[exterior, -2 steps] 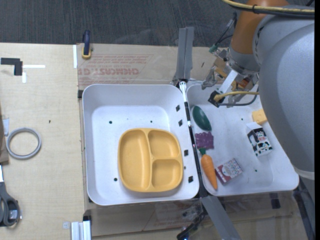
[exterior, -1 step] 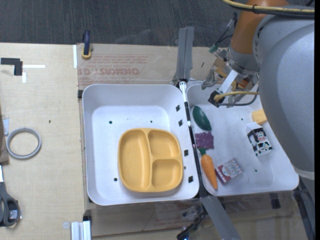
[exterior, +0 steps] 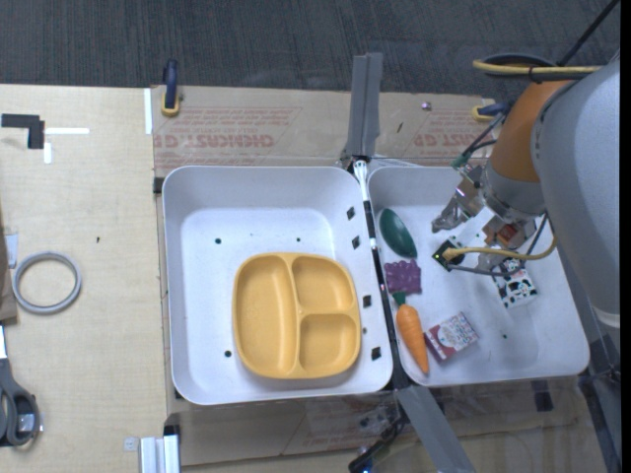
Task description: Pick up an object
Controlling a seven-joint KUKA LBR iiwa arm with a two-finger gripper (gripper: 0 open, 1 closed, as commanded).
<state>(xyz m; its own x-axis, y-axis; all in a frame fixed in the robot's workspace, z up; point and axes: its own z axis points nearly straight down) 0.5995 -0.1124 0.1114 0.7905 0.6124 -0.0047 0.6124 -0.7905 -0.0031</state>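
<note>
The gripper hangs over the upper part of the right bin, right of centre in the frame; whether its jaws are apart or together I cannot tell, the wrist and cabling hide them. Nothing shows between them.

The things to pick all lie in that bin. Along its left wall, from top to bottom: one dark green leaf-shaped piece, one purple lumpy piece, one orange carrot. Just right of the carrot lies one small red-and-white packet. Near the gripper, further right, sits one small black-and-white item, too small to name.

The carrot looks like a light toy, stiff and smooth, probably slippery; across its thick upper half would be the safest hold, though it lies close to the wall. The packet seems flat and light, hard to get fingers under. The green piece looks thin and low, likely to slide. The purple piece, with its bumpy surface, should grip well.

In the left bin lies one yellow three-compartment plate. On the bench at the frame's left edge rests one grey ring
</note>
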